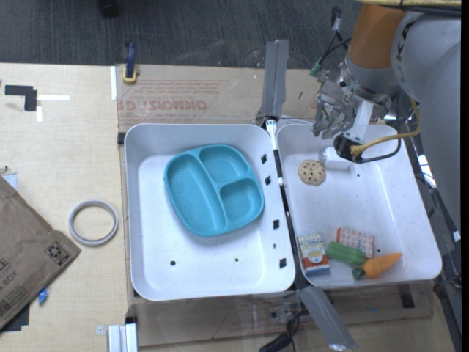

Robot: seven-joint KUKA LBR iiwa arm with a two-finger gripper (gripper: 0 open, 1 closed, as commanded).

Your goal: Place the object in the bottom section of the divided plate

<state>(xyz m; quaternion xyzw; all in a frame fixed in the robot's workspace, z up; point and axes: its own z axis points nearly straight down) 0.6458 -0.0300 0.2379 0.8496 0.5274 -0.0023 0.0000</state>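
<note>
A blue divided plate (212,189) lies in the left bin (146,218). It has one long section on the left and two smaller ones on the right, the lower at about (242,196). Nothing lies on the plate. A round chocolate-chip cookie (311,172) rests on the floor of the right bin (410,196), near its far left side. My gripper (327,127) hangs over the far end of the right bin, just up and to the right of the cookie and apart from it.
At the near end of the right bin lie a small carton (311,254), a red-patterned packet (355,239), a green vegetable (346,254) and an orange carrot (381,264). A tape ring (93,221) and a brown cardboard box (26,248) sit on the bench to the left.
</note>
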